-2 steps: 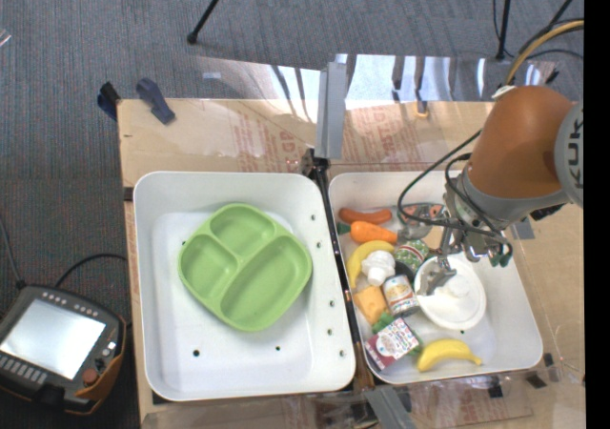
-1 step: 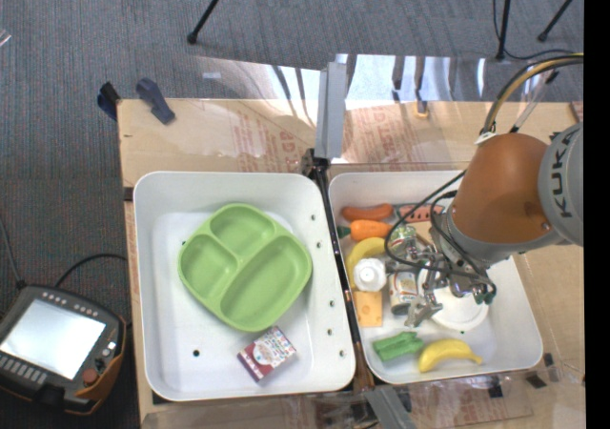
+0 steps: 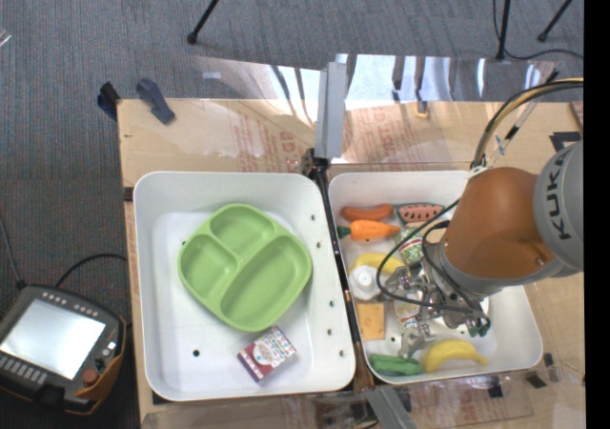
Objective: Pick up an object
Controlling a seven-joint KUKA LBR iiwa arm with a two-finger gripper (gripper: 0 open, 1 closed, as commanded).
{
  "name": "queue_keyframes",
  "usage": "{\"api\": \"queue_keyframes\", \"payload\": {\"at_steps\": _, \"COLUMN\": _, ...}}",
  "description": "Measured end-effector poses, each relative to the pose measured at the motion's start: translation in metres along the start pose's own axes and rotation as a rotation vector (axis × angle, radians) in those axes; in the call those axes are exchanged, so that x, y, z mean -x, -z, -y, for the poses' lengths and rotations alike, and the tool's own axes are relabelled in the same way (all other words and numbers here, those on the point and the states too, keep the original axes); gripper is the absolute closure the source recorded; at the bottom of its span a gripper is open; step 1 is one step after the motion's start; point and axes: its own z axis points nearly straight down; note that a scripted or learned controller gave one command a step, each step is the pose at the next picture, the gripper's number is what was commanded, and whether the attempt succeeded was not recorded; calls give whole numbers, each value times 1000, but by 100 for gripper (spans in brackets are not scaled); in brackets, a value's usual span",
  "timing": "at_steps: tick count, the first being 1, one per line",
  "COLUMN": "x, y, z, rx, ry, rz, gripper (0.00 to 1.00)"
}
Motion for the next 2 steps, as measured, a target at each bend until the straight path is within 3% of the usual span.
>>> {"api": "queue_keyframes", "payload": {"at_steps": 1, "x": 8, "y": 0, "z": -8, "rx": -1, "ry": -150, "rz": 3, "gripper": 0}}
{"api": "queue_keyframes", "payload": {"at_steps": 2, "x": 125, "y": 2, "z": 41, "rx": 0, "ry": -297, "rz": 5, "gripper": 0}}
